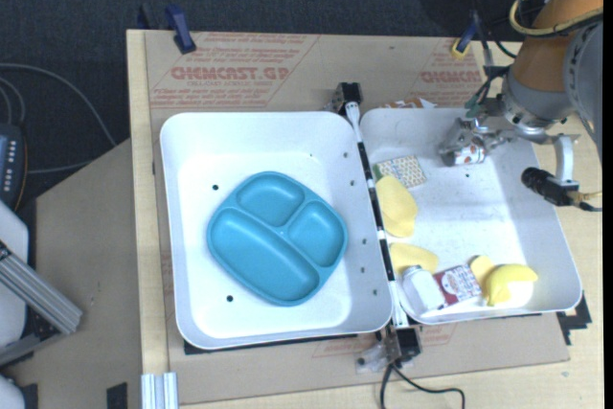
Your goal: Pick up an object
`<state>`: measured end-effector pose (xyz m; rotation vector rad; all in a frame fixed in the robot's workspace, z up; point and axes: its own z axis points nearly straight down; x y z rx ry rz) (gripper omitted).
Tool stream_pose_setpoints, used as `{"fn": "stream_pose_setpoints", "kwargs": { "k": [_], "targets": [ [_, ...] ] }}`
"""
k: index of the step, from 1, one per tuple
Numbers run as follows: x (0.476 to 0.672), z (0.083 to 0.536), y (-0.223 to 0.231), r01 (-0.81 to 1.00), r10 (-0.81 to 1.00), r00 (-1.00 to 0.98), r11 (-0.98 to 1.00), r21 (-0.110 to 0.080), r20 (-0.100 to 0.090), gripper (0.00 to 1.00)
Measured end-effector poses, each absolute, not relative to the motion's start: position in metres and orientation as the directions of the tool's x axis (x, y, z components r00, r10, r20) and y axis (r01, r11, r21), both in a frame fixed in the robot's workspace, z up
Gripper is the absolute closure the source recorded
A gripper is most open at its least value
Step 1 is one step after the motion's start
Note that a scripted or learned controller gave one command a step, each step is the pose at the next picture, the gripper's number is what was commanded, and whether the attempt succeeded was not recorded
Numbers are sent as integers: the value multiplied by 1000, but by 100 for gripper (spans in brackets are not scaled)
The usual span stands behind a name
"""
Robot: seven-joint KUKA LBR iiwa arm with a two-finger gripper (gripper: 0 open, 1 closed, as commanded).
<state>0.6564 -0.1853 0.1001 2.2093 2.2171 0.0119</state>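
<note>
Camera view shows you the surface (239,72) from above, with two white bins side by side. The left bin (192,148) carries a blue divided plate (276,237) lying flat near its middle. The right bin (536,235) carries the candidates for the pick: a checkered packet (403,170) near the divider, a yellow piece (396,207) just below it, a second yellow piece (412,256) lower down against the divider, a small bottle with a red label (442,286) lying on its side at the near edge, and a yellow lemon-like item (508,284) just beside that bottle.

The arm (556,53) reaches in from the right edge of the view. The end effector (465,148) sits low over the far part of the right bin, well apart from all the items listed above. A small reddish-white thing appears at its tip, but it is too small to identify, and you cannot tell whether it lies between the fingers or on the bin floor beneath them. You likewise cannot tell whether the end effector is wide or narrow.

Assess progress as follows: no item is visibly lifted clear of the bin, so treat the pick as not yet confirmed. Remaining steps, by judgement: secure one item, then raise it clear of the bin floor.
</note>
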Motion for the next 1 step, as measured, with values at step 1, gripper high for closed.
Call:
{"fn": "stream_pose_setpoints", "kwargs": {
  "k": [1],
  "targets": [
    [655, 91, -131, 1000, 1000, -1, 1, 11, -1, 100]
  ]
}}
